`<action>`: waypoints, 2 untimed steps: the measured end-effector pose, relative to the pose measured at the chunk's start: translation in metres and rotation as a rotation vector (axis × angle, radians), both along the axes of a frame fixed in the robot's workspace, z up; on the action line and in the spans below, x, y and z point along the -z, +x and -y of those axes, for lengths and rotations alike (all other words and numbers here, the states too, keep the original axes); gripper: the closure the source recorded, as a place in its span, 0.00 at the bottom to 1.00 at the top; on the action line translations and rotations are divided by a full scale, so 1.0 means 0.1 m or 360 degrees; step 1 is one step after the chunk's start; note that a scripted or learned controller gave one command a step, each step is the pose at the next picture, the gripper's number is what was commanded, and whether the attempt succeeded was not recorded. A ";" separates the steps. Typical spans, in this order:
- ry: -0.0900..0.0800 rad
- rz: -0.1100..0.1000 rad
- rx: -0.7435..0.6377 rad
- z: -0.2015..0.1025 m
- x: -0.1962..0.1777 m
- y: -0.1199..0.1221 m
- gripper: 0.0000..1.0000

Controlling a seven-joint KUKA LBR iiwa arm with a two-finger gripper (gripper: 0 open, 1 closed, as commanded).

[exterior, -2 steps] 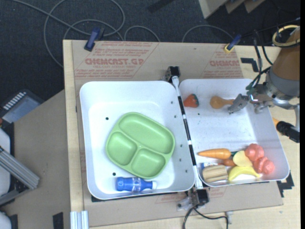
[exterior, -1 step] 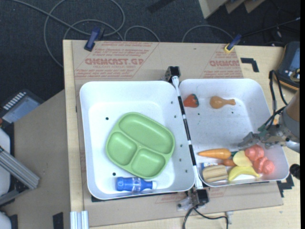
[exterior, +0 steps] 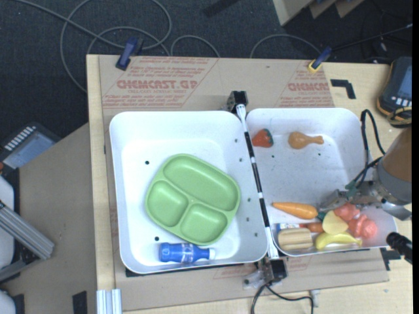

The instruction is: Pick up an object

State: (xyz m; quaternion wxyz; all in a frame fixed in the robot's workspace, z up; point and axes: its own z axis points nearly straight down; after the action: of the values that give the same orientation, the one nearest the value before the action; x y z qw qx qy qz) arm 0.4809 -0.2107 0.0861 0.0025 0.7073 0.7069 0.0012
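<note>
Toy food is heaped in the right bin's (exterior: pixel 308 118) near right corner: a carrot (exterior: pixel 296 209), a pink piece (exterior: pixel 357 222), a yellow piece (exterior: pixel 334 224), a banana (exterior: pixel 335 241) and a bread roll (exterior: pixel 294 239), with a strawberry (exterior: pixel 262 138) and a drumstick (exterior: pixel 305 139) along the far edge. The hand (exterior: pixel 353 196) sits low over the heap's right side, just above the pink piece; whether it is spread or closed I cannot tell, and nothing is visibly gripped. A good pick likely means settling on one piece at the heap's edge, so the neighbours are not pinched too.

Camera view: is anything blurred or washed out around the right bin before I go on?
Camera view: the gripper over the right bin is smeared by blur; the carrot and green tray are sharp; white bin floors look bright, without hiding items.
</note>
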 end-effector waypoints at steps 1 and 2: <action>-0.0001 -0.0001 0.0002 0.00 -0.10 -0.01 1.00; 0.0003 0.0002 -0.0005 -0.65 0.00 0.68 1.00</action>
State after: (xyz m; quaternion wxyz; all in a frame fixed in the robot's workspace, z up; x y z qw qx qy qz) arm 0.5490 -0.1460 0.0863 0.0022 0.7063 0.7079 0.0022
